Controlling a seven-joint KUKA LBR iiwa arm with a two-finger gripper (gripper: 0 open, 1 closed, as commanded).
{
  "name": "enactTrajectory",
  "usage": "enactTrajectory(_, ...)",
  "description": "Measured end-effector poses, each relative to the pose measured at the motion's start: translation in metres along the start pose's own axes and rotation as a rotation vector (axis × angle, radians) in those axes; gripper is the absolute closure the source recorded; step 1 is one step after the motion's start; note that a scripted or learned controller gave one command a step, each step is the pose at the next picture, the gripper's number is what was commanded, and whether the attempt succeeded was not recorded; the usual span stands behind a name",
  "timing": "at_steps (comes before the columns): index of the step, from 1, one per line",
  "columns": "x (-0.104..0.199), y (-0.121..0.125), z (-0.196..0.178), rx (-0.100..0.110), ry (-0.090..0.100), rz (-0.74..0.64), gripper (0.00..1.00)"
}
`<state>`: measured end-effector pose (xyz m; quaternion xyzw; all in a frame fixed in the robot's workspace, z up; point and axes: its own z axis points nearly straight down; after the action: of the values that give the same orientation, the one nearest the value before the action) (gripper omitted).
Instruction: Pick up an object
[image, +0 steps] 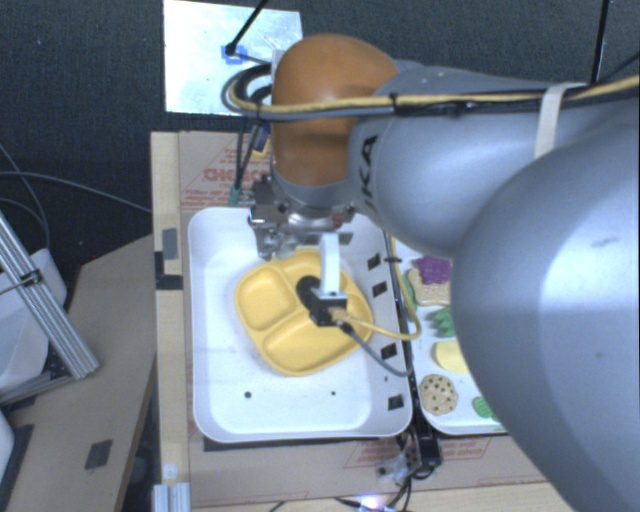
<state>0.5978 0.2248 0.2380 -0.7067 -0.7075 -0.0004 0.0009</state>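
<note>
Yellow plate (272, 312), one, left bin (290, 402); one cookie (438, 393), right bin (452, 426).

— Where is the arm (500, 200)?
— It comes in big and grey from the right. Its orange band (325, 100) sits up top, and the gripper (288, 230) points straight down below it.

Gripper (288, 236) at far edge of yellow divided tray (268, 302), left bin (230, 400)

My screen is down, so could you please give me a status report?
Gripper low over left bin, at far rim of yellow divided plate. Grip unconfirmed. Toy food in right bin.
</note>
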Motion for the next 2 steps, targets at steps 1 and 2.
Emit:
enactTrajectory(1, 0.011, -0.053, 0.01, 0.004, -0.002, -0.004, 1.0)
enactTrajectory(2, -0.003, 0.041, 0.081, -0.002, -0.003, 0.004, 1.0)
